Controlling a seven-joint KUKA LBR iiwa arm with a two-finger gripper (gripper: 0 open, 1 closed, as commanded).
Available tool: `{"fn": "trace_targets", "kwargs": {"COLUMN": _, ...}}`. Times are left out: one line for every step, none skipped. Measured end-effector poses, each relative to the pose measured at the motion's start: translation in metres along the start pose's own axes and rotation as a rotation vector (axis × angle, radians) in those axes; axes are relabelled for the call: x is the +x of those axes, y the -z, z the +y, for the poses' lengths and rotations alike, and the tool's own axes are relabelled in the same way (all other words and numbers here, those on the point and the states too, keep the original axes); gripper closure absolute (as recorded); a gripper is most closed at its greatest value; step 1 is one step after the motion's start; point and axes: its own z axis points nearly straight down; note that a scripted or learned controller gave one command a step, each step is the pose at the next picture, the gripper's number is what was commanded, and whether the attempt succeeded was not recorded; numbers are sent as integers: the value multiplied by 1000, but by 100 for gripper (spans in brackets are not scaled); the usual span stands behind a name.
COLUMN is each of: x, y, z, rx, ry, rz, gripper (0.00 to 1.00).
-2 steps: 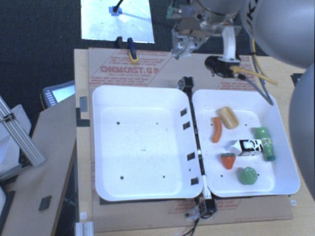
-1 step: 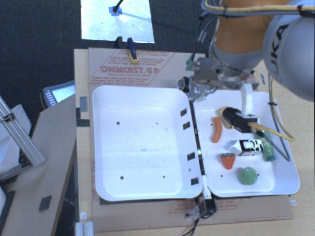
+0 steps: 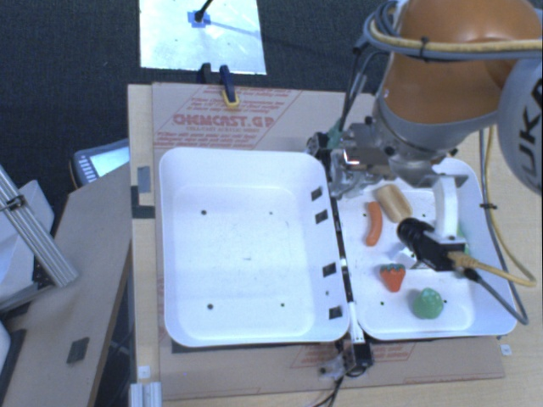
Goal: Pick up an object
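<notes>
Approach step, by the look of it: hovering w/ fingers [image 3: 352, 161] over right bin's [image 3: 475, 312] top-left corner, open or clenched can't tell, nothing seen held; next probably drop onto carrot [image 3: 373, 224] or bread roll [image 3: 394, 202] nearby.

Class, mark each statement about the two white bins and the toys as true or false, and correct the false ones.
1. The carrot lies in the right bin. True.
2. The strawberry lies in the left bin. False: it lies in the right bin, below the carrot in the camera view.
3. The green ball lies nearer the bottom edge of the view than the strawberry. True.
4. The arm hangs over the left bin. False: it is over the top of the right bin.
5. The carrot lies beside a tan piece. True.
</notes>
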Motion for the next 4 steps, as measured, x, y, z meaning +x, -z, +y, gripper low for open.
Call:
{"fn": "trace_targets", "kwargs": {"x": 57, "y": 135, "z": -19, "rx": -12, "ry": 5, "rz": 4, "gripper": 100}}
{"fn": "trace_targets", "kwargs": {"x": 97, "y": 147, "z": 13, "rx": -1, "ry": 1, "rz": -1, "gripper": 100}}
{"fn": "trace_targets", "kwargs": {"x": 137, "y": 146, "z": -20, "rx": 4, "ry": 4, "rz": -1, "gripper": 100}}
{"fn": "trace_targets", "kwargs": {"x": 134, "y": 146, "z": -18, "rx": 3, "ry": -1, "rz": -2, "gripper": 0}}
